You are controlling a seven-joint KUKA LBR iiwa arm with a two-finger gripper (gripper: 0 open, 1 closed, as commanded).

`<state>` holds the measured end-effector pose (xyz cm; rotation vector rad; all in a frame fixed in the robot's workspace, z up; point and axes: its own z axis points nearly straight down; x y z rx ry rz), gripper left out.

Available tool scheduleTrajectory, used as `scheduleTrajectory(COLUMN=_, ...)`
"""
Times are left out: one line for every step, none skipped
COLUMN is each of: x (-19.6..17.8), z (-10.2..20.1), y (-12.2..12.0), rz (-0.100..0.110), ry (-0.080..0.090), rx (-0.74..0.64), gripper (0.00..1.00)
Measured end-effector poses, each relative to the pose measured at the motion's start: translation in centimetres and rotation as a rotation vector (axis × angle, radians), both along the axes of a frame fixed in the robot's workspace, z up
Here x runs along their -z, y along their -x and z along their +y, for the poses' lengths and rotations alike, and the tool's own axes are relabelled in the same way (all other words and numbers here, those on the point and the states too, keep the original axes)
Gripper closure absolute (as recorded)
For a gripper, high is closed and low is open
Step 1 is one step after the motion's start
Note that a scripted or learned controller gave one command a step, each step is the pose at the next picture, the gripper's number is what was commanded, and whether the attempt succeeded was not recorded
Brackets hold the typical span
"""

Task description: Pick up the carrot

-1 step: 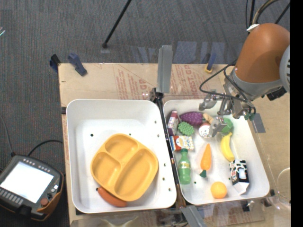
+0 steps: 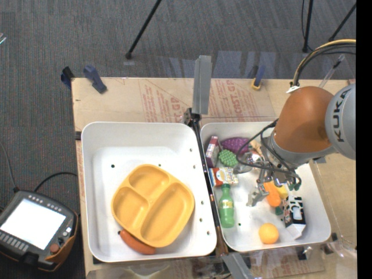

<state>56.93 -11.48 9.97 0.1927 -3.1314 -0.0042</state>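
The arm's orange wrist band (image 2: 305,121), nearest the camera, hangs over the right bin (image 2: 321,211), and below it the gripper (image 2: 268,186) stands open over an orange carrot (image 2: 273,194). The carrot lies directly beneath the fingertips, partly hidden, so its long axis is unclear, left of a small carton (image 2: 295,213).

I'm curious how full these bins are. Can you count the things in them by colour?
Yellow: 1, the divided plate
Orange: 3, a ball, a sausage-like piece under the plate, a piece by the tool
Green: 2, bottle, knobbly piece
Purple: 1, grapes
Black and white: 1, carton
Total: 8; smaller bits are unclear.
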Motion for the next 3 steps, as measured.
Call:
scheduleTrajectory(x=0.6, z=-0.9, y=1.4, rz=-0.019, ry=0.001, rx=0.067, gripper=0.0)
scheduleTrajectory(x=-0.6, z=-0.7, y=1.1, rz=-0.029, ry=0.001, rx=0.061, gripper=1.0)
scheduleTrajectory(x=-10.9, z=0.4, y=2.7, rz=-0.012, ry=0.002, rx=-0.165, gripper=1.0)
